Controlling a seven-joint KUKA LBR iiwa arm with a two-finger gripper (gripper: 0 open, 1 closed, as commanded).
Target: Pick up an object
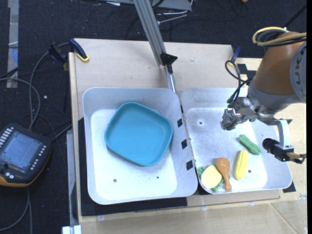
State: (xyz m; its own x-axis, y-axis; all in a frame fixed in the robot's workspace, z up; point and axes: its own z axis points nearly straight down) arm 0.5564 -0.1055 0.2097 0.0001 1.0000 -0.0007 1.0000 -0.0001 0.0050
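On the floor at far left lies a handheld control pad [22,152], off the table [122,62], presumably parked there for the operator. The left bin [92,106] carries one blue plate [139,133], lying flat near the middle; it is broad and shallow, which I judge awkward for a two-finger grasp.

The right bin [204,96] holds the small things, gathered toward its near edge: a yellow-green slice [211,177] at the corner, a brown drumstick-like toy [224,169] touching it, a corn cob [241,165] just beside that, and a green pod [249,144] a little farther back.

The end effector [230,120] hangs over bare bin floor, up and left of the pod, with nothing seen between its tips; whether they are spread or pressed together I cannot tell. The pod looks the nearest candidate.
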